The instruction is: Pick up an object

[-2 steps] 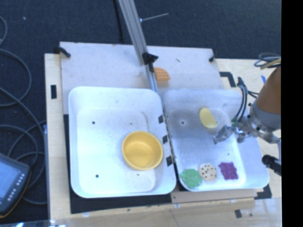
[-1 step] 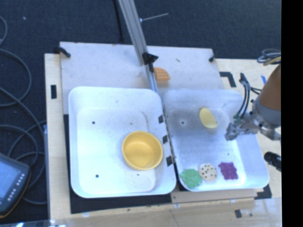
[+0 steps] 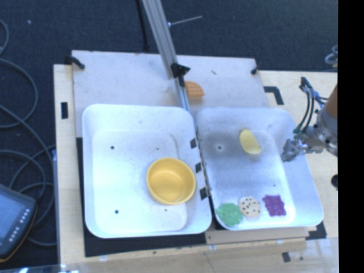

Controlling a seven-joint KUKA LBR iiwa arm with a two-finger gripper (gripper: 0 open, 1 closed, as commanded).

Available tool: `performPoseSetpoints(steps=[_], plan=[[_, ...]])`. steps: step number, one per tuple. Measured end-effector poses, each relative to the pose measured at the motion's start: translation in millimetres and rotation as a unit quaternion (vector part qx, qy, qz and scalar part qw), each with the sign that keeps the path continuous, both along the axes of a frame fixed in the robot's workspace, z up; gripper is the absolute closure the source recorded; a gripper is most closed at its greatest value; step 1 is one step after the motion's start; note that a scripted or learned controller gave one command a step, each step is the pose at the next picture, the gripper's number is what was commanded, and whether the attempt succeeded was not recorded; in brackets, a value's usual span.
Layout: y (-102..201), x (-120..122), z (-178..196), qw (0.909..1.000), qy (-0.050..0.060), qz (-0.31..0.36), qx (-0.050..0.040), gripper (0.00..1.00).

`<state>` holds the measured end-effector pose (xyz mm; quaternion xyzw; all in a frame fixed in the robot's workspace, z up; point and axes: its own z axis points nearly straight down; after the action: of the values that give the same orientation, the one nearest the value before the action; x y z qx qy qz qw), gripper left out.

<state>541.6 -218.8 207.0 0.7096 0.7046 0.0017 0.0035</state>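
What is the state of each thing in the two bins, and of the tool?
yellow bowl: upright, opening up, in the left bin.
yellow piece: lying loose in the right bin, apart from the rest.
green piece: flat at the near edge.
cookie: flat, between green and purple.
purple piece: flat.
tool: at the right bin's right rim, nothing seen in it.

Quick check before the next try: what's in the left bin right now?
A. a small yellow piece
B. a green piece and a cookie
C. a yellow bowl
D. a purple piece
C. The yellow bowl sits alone in the left bin; the purple piece, green piece, cookie and small yellow piece all lie in the right bin.
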Motion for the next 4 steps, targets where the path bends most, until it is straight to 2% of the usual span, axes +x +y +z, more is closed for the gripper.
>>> performPoseSetpoints(steps=[1,4], plan=[[-1,2,44,1.0,0.0,0.005,-0.0001,1.0],[154,-15,18,1.0,0.003,0.007,0.0015,1.0]])
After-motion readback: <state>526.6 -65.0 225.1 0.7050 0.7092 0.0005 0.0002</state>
